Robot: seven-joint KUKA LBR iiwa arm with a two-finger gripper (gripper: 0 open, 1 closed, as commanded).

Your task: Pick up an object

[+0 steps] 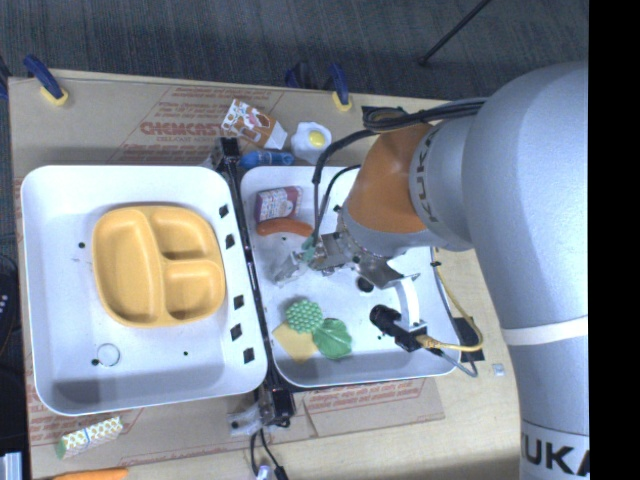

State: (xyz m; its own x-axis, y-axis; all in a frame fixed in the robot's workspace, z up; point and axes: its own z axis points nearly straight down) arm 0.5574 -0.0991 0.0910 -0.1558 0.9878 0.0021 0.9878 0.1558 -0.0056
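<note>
Best lowered squarely over the sausage (284, 229) in the right bin (345, 370), hand (298, 259) spread impossible to tell.

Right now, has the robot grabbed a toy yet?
Not that I can see. Done: the arm has reached into the right bin, its end effector low near the sausage. Nothing shows lifted. The green toys lie on the bin floor. Left: gripping one and raising it.

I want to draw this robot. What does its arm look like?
The big round grey metal arm has an orange band above the wrist and dark "KUKA" letters. Black cables loop over it. Its small metal hand is silvery, and a yellow wire hangs nearby.
</note>
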